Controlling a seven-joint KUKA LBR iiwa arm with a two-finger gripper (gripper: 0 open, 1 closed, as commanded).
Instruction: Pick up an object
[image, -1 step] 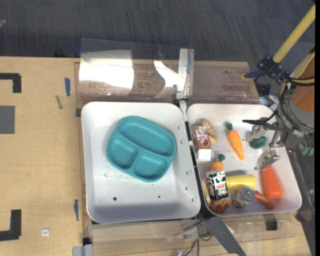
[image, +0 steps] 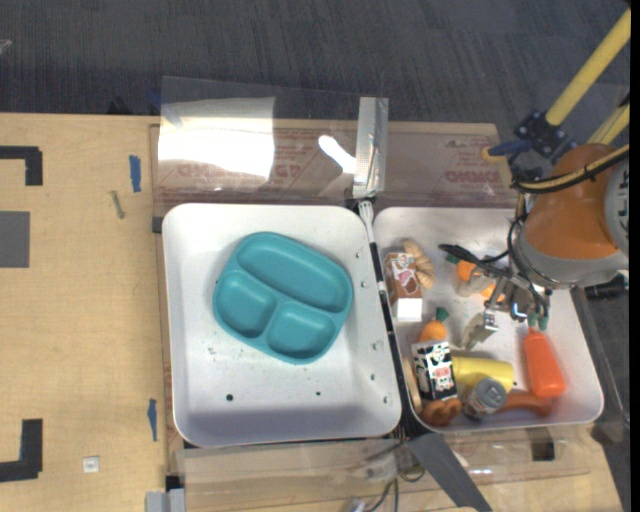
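Gripper (image: 497, 312) hovers mid right bin (image: 588, 345); teal plate (image: 283, 296) apart.

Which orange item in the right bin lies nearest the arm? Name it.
The large orange carrot-shaped toy by the right bin's right wall, just below the gripper; the other orange pieces sit farther left.

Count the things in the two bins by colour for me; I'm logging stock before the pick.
Teal: 1, the teal divided plastic plate in the left bin.
Orange: 2, the orange carrot-shaped toy and the small orange bottle.
Yellow: 1, the yellow block.
Other small items: too cluttered to count.
Total: 4 clear.
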